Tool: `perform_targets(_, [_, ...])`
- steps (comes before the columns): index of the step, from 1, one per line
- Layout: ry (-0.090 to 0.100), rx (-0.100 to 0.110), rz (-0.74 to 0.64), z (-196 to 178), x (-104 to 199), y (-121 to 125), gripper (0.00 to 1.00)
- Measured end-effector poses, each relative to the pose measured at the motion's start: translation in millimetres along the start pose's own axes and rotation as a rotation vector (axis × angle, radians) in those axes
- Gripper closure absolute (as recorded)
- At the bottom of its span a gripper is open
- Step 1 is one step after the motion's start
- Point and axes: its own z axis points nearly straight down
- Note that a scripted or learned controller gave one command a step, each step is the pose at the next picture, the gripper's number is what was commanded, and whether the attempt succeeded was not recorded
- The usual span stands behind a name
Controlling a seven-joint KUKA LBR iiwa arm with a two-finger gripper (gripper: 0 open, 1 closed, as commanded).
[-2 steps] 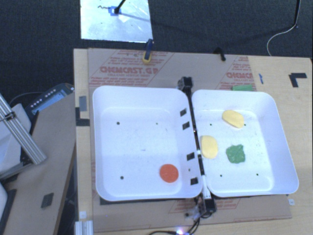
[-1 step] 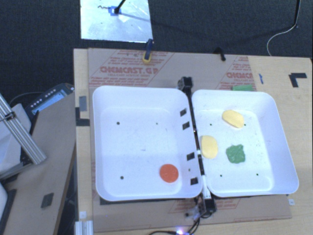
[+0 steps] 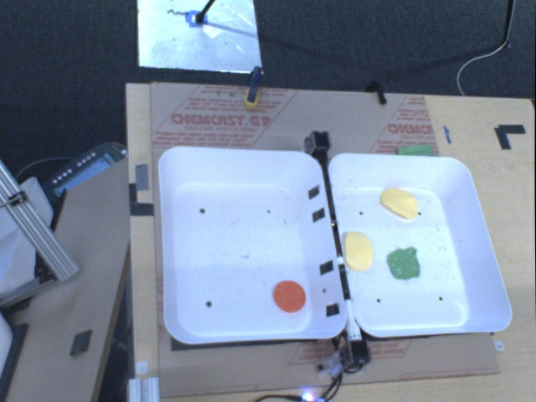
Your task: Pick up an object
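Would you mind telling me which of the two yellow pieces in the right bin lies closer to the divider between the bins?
The lower yellow piece, left of the green piece; the upper yellow piece sits farther right.

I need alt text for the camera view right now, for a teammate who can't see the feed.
Two shallow white bins sit side by side on a bench, seen from above. The left bin holds an orange-red disc; the right bin holds two yellow pieces and a green piece.

A grey rail [image 3: 33, 224] at nine o'clock is cut by the left edge; board lettering [image 3: 219, 119] is blurred.
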Motion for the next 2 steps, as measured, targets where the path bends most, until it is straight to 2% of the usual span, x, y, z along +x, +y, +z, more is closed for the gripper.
perform_targets(1, [-0.001, 0.000, 0.004, 0.5, -14.6, -91.9, 1.00])
perform_targets(2, [0.000, 0.001, -0.008, 4.7, -11.8, 23.1, 1.00])
